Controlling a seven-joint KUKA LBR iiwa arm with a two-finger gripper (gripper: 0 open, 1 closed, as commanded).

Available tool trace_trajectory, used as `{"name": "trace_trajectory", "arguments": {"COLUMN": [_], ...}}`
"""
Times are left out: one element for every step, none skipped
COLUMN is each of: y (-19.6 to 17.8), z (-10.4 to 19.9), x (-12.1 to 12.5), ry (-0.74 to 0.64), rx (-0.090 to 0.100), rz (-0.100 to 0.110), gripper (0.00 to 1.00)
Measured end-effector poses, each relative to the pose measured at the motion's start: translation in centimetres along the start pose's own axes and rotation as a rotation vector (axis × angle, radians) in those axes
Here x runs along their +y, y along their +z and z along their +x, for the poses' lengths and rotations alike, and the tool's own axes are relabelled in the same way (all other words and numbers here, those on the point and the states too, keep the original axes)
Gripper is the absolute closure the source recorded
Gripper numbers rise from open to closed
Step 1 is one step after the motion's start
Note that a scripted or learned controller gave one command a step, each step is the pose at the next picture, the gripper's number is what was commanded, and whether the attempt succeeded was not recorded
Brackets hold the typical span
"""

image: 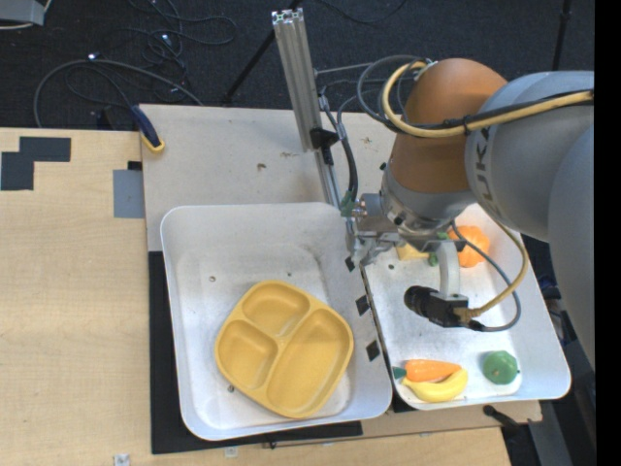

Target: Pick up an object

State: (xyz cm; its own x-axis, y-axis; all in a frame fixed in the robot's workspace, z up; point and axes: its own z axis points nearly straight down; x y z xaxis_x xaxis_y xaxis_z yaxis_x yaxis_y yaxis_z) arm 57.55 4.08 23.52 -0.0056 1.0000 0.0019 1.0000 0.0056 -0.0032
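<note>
Arm [514, 144] hangs over the right bin [543, 352] with the claw [372, 246] low at its far left corner, open or closed can't tell, probably lining up a pick among the orange fruit [473, 244] beside it and the carrot [430, 369], banana [439, 387] and green ball [500, 367] along the near edge, while the yellow plate [284, 348] sits alone in the left bin [243, 250].

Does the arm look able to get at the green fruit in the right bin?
Probably yes. The green fruit lies uncovered in the right bin, apart from the banana and carrot, and the gripper hangs over the same bin.
</note>
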Motion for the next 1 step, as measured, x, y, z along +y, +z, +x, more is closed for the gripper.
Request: {"name": "trace_trajectory", "arguments": {"y": [-0.27], "z": [5.38], "x": [0.73], "ry": [0.000], "rx": [-0.001], "rz": [-0.001], "gripper": [1.00]}}
